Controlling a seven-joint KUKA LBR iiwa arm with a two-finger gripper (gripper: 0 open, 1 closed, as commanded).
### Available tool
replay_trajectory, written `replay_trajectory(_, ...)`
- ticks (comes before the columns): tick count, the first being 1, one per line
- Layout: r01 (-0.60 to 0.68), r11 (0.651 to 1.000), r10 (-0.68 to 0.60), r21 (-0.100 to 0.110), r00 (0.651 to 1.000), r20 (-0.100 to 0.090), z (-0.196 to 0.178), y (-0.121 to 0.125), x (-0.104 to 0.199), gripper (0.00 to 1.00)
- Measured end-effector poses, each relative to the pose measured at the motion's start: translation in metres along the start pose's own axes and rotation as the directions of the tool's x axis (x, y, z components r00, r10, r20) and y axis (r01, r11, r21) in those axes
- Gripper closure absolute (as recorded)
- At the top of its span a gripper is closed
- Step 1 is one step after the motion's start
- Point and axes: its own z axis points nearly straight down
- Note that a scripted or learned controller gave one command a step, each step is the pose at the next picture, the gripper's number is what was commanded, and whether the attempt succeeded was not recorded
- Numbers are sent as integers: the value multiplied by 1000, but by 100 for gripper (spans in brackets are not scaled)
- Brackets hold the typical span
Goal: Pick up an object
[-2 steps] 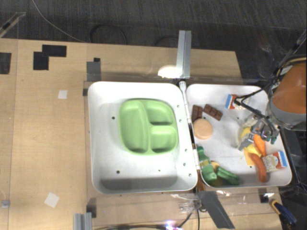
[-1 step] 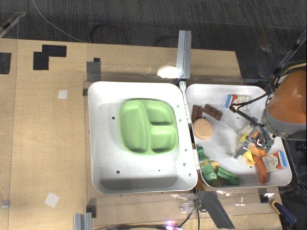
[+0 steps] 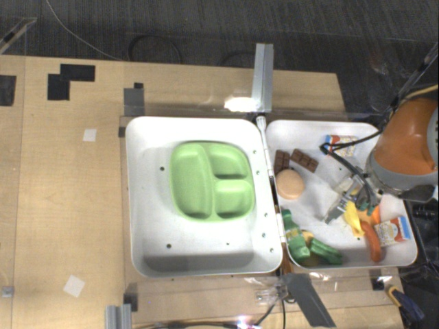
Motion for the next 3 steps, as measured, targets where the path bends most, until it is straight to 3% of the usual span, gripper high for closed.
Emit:
replay_trajectory(1,10,1000,-10,-4,1000,14,-14,3,-4,100)
replay_trajectory(2,114,993,-114,-7,993,4,-133,76,19,100)
replay_trajectory(3,-83,997,83,2,996,-7,-100,74,-81,100)
